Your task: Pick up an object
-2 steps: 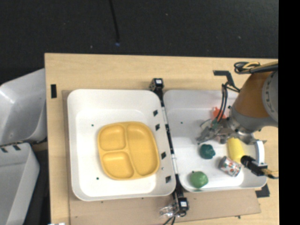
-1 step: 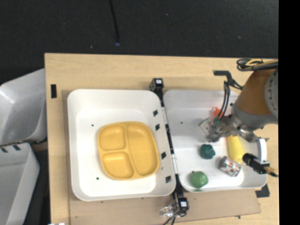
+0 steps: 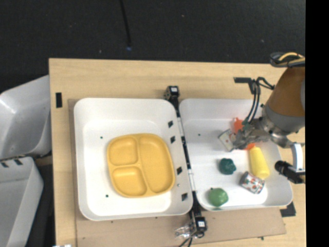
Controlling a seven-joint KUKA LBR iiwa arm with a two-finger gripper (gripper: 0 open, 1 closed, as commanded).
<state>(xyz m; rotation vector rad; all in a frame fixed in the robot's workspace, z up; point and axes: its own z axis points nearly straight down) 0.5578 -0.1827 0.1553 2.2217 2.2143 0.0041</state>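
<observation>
Yellow cylinder (image 3: 258,162), smooth and rounded at both ends with an orange tip on its far end, is lying in the right-hand white bin (image 3: 205,118), and it's my marker for everything else. Just off its near end sits a small can (image 3: 252,182), shiny with a busy printed label, tipped on its side and touching or nearly touching the cylinder. To the cylinder's left, close by, there's a dark teal lump (image 3: 227,165), matte and knobbly. Further left and nearer than the cylinder, a round green ball-like thing (image 3: 218,196) rests against the bin's near wall. Beyond the cylinder and to its left, a small orange piece (image 3: 237,123) lies on the bin floor.

Now the pincer: the gripper (image 3: 231,139), grey metal and blocky, is down low over the bin floor just beyond the cylinder's far tip and to the left. Apart or together? Can't tell from here; it's a blur of metal. Nothing is visibly caught in it.

Well to the left of the cylinder, in the other bin (image 3: 87,138), sits a glossy yellow divided plate (image 3: 140,164) with three compartments and rounded corners.
</observation>
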